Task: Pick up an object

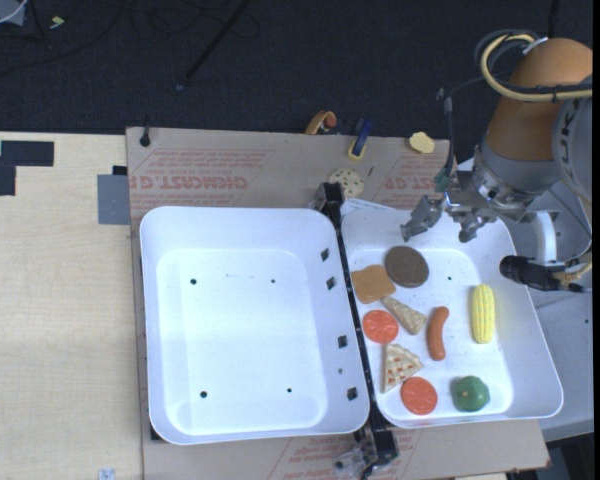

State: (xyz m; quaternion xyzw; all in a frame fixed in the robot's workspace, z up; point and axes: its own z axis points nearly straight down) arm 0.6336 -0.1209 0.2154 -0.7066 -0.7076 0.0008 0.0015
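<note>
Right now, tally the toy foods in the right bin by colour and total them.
Red: 3, tomato slice, second tomato slice, sausage
Brown or tan: 4, round patty, toast, two pizza wedges
Yellow: 1, corn
Green: 1, green fruit
Total: 9

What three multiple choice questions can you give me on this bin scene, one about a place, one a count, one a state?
1. Where does the corn cob lie?
A. right bin
B. left bin
C. on the cardboard

2. How many red tomato slices are there?
A. one
B. two
C. four

3. What is the tool doing?
A. carrying the sausage
B. carrying nothing, above the right bin's far edge
C. pressing on the green pepper

Answers: 1 A, the cob lies by the right bin's right wall. 2 B, one slice sits mid-bin, another near the front. 3 B, its open fingers have nothing between them; the sausage and pepper lie in the bin.
</note>
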